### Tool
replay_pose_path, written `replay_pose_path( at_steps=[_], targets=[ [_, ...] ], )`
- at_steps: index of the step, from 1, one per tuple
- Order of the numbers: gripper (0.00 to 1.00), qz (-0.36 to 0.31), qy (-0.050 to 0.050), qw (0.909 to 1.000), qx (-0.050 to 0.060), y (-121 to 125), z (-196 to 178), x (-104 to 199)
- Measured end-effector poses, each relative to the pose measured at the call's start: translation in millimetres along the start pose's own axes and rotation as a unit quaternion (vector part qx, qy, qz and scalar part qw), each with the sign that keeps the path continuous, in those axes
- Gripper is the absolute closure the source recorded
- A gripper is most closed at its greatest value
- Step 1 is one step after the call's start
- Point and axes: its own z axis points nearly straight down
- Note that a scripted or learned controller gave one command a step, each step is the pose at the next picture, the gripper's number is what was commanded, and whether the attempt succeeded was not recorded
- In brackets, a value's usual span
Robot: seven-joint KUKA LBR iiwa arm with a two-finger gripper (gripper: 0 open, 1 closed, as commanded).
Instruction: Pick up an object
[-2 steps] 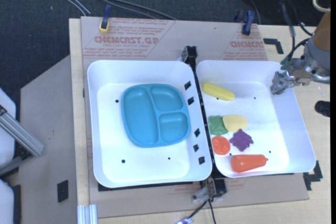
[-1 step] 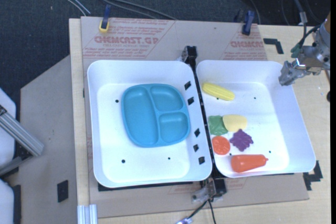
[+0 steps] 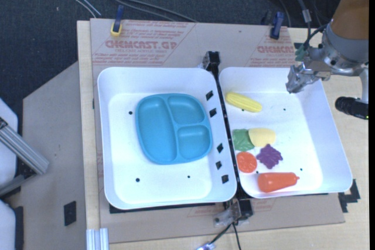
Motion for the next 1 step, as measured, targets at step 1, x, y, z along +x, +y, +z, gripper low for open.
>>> replay_pose_path(
  at_steps=[1],
  targets=[
    [1.0, -0.001, 0.001, 1.0, -0.001, 8.4, -1.7, 63.4]
  ],
)
